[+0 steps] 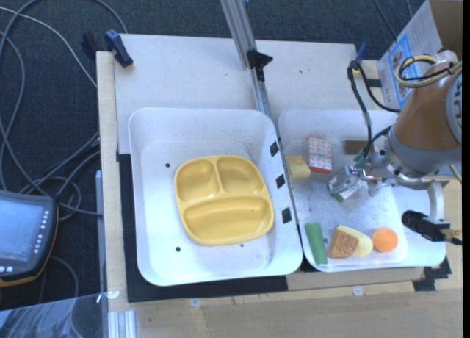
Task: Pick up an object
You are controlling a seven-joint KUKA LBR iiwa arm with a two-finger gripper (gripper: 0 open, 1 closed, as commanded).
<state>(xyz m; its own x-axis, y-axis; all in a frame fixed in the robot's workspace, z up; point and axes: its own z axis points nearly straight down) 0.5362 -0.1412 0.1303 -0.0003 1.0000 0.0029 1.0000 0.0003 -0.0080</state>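
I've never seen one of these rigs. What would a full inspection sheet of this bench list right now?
Surface: two shallow white bins, left bin, right bin.
Job's things: right bin holds a green stick, orange ball, waffle-patterned block, pale yellow block, red-and-white box.
Clutter: yellow divided plate in the left bin.
Grippers: metal gripper low over the right bin; holds nothing visible.
Cables: loops on the dark floor at left.
Surroundings: handheld screen, cardboard box.

One camera sits high above the bench (pixel 220 65), looking down at a slant on both white bins (pixel 147 204), with the arm (pixel 429 120) at right.
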